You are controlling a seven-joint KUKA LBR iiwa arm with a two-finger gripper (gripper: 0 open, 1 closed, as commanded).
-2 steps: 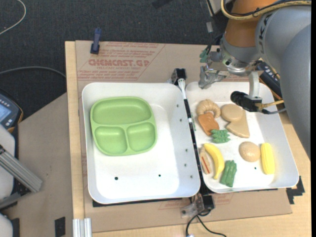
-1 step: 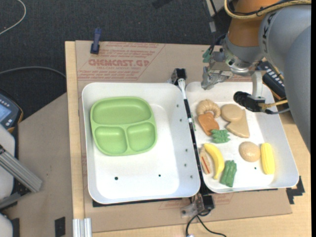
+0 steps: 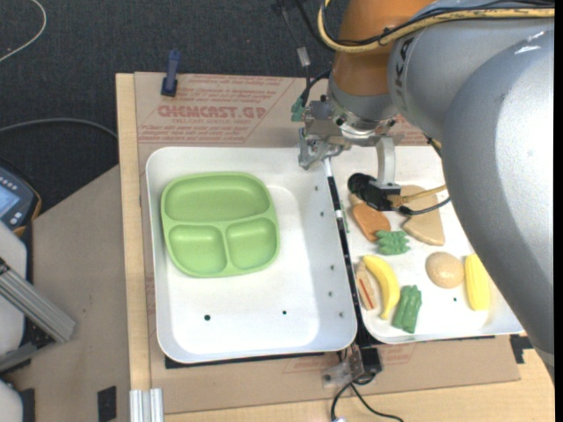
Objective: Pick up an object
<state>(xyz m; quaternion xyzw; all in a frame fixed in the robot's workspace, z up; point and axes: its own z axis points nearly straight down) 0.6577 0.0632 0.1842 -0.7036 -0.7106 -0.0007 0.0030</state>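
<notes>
My gripper [image 3: 310, 154] hangs over the far end of the bins, just above the ridge where they meet. Nothing is visibly held in it. The right bin [image 3: 440, 328] holds several toy foods: an orange piece [image 3: 371, 222], a green leafy piece [image 3: 393, 242], a tan slice [image 3: 427, 229], a yellow banana [image 3: 383, 276], a hot dog [image 3: 364, 289], a green bundle [image 3: 406, 309], a tan round piece [image 3: 445, 269] and a yellow corn cob [image 3: 476, 281]. These foods lie nearer the camera than the gripper and to its right.
A green divided plate [image 3: 220, 223] lies in the left bin [image 3: 255, 328], toward its far left. The arm's big grey body [image 3: 493, 104] covers the right bin's far right corner. A cardboard sheet [image 3: 220, 104] lies behind the bins.
</notes>
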